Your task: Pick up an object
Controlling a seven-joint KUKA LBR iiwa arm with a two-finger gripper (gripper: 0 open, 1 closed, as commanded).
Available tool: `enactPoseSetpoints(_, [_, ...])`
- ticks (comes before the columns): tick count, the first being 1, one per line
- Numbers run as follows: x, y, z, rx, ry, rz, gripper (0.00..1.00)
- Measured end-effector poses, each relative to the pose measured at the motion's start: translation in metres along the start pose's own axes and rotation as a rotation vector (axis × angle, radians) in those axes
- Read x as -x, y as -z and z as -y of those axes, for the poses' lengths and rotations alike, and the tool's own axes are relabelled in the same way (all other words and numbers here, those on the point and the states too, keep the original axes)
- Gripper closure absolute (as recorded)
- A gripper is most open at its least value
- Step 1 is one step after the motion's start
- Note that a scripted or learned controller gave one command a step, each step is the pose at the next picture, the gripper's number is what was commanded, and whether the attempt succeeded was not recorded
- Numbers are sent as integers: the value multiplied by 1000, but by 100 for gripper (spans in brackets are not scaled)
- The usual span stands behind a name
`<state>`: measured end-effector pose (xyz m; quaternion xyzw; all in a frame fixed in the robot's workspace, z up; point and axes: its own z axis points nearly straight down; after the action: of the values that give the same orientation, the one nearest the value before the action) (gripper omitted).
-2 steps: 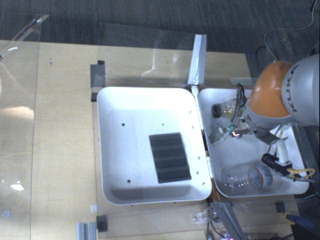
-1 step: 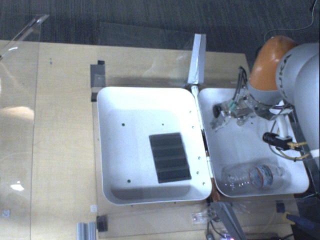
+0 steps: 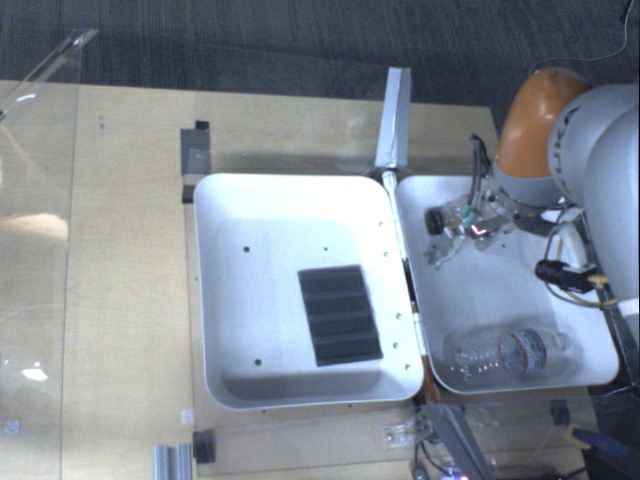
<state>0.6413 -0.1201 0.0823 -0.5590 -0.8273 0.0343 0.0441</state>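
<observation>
Bench [image 3: 110, 268] of pale wood, dark carpet [image 3: 250, 18] behind, two white bins [image 3: 225, 268], hand [image 3: 450, 230] state unclear.

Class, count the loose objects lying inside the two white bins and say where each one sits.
2. A dark ribbed block lies in the left bin; a clear plastic bottle lies along the right bin's near edge. The arm may hide others.

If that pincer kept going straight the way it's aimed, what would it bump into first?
Probably the bare white floor of the right-hand bin. The pincer hangs over that bin's far end, aimed down and leftward; the clear plastic bottle lies nearer the front, off that line. Depth is uncertain.
</observation>
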Motion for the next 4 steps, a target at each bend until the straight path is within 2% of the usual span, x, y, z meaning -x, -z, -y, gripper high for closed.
enactPoseSetpoints(1, [-1, -1, -2, 4, -62, -3, 0])
enactPoseSetpoints(2, [2, -2, -1, 5, -71, -14, 0])
enactPoseSetpoints(4, [1, -2, -1, 4, -68, -7, 0])
